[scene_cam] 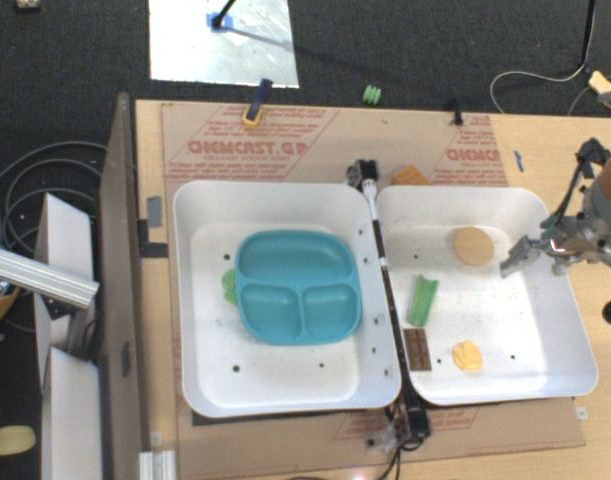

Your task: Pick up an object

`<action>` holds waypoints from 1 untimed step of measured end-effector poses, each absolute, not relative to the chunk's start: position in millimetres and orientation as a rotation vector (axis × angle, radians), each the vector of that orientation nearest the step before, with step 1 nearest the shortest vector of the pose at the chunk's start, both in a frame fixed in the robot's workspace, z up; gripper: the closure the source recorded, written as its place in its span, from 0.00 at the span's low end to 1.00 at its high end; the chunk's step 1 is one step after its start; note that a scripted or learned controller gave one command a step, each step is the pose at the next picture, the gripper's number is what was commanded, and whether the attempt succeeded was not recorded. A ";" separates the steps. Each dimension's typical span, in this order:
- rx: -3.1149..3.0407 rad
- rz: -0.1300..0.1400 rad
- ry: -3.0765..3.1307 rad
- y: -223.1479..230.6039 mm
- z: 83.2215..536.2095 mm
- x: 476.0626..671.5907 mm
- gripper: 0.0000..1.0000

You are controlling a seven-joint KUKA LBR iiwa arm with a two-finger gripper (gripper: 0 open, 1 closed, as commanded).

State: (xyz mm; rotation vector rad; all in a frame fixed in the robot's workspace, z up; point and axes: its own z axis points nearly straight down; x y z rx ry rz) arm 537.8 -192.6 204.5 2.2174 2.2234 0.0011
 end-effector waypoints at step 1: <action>2.209 0.004 2.231 -155.6 96.6 611.7 0.00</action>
